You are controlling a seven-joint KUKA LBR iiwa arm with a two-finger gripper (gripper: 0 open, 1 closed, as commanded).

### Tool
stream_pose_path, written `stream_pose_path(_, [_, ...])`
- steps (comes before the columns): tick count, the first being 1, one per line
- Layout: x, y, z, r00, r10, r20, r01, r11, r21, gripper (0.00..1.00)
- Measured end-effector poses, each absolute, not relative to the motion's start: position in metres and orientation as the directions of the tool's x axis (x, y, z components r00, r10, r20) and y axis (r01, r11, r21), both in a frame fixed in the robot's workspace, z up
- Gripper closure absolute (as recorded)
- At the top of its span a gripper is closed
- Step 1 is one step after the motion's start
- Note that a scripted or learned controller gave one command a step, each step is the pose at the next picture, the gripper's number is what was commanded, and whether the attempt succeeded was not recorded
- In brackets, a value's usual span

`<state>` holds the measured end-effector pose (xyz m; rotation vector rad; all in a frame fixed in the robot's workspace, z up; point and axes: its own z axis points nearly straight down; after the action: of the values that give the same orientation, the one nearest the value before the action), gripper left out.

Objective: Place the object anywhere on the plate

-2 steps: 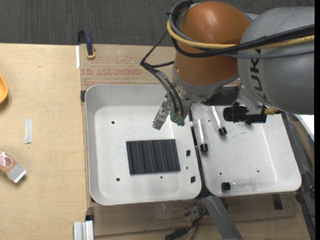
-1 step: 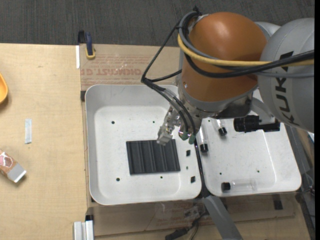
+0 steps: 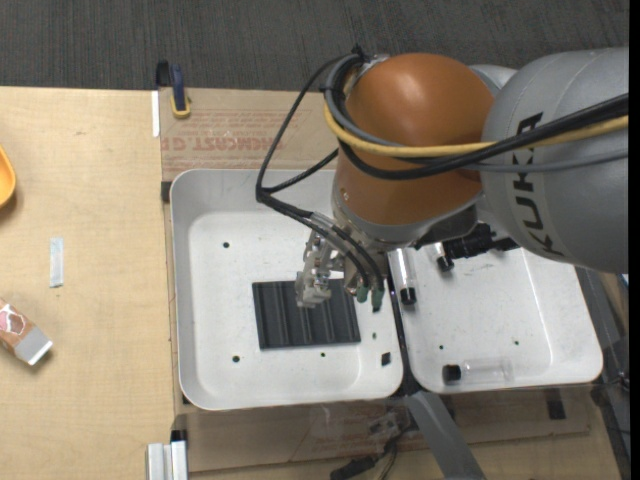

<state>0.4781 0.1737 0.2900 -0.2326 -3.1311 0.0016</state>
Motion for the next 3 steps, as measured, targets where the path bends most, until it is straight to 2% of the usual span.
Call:
stream_pose_path(1, [0.478, 0.204, 0.266, -0.921, -0.389, 0.001, -0.389, 0.921, 0.001, 1.0])
stream_pose_path(2, [0.478, 0.204, 0.266, -0.921, -0.389, 0.0, -0.389, 0.921, 0.001, 0.0])
stream_pose_path(3, [0.571, 0.228, 0.274, -0.987, 0.161, -0.003, 0.161, 0.987, 0.0, 0.0])
